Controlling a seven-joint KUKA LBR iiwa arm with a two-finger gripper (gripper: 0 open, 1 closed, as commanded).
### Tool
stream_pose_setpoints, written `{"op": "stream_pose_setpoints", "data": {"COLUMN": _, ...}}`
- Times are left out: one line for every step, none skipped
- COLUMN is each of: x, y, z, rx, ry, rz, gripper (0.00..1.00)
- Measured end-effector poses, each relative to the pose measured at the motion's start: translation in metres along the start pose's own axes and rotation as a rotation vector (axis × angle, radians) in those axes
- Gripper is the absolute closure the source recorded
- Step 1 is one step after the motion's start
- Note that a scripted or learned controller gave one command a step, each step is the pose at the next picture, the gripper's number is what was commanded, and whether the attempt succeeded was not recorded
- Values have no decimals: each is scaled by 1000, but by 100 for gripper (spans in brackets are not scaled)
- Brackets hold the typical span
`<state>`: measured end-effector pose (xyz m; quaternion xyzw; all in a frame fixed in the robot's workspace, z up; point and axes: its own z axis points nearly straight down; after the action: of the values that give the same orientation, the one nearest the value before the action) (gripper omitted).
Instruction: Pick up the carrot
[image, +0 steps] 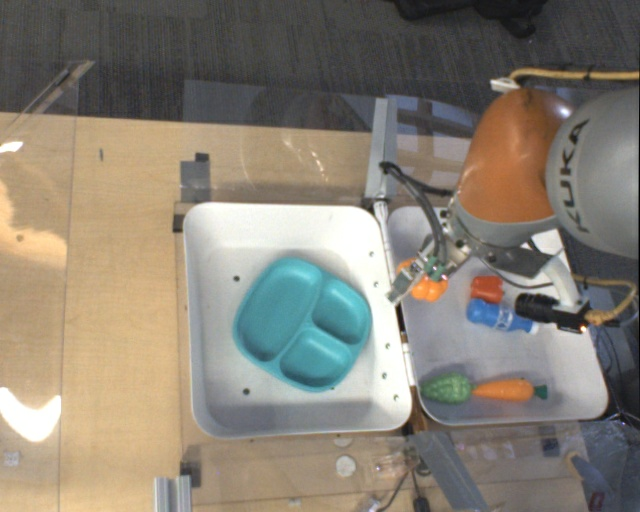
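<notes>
Camera view: carrot (503, 390) lies at right bin (590, 398) near edge, well apart from my gripper (418, 275) at that bin's left wall; grip state cannot tell; green veg (446, 388) touches carrot tip, blue bottle (500, 316) between

The arm (590, 150) was grey with black "KUKA" lettering, a glossy orange band (510, 155), and black cables (420, 200).
</notes>
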<state>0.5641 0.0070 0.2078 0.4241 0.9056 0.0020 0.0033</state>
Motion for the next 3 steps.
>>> {"op": "stream_pose_setpoints", "data": {"x": 27, "y": -41, "z": 23, "rx": 2, "ry": 2, "rz": 231, "gripper": 100}}
{"op": "stream_pose_setpoints", "data": {"x": 3, "y": -86, "z": 3, "rx": 0, "ry": -2, "rz": 342, "gripper": 100}}
{"op": "stream_pose_setpoints", "data": {"x": 36, "y": 2, "z": 18, "rx": 3, "ry": 1, "rz": 543, "gripper": 100}}
